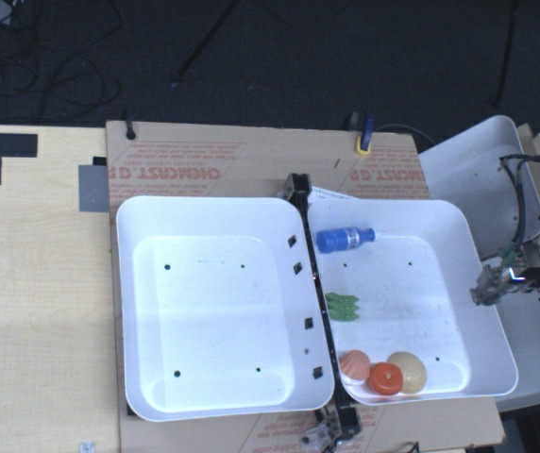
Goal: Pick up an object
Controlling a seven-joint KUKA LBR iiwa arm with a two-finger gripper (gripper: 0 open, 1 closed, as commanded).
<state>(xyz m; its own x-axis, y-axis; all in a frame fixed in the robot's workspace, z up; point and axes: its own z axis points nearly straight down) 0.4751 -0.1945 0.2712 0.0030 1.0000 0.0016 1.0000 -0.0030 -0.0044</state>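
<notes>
The right bin (pixel 459 253) holds a blue bottle (pixel 345 240) lying on its side near the far left corner. A small green object (pixel 342 307) lies by the left wall. At the front sit a pink round piece (pixel 353 365), a red round piece (pixel 385 378) and a tan round piece (pixel 409 370), close together. My gripper (pixel 490 289) hangs at the bin's right rim, far from all the objects, with nothing seen between its fingers.
The left bin (pixel 138 253) lies beside the right one, with a black divider (pixel 312 291) between them. Both rest on cardboard (pixel 204 163) on a wooden bench. A white cover (pixel 478 163) stands at the far right.
</notes>
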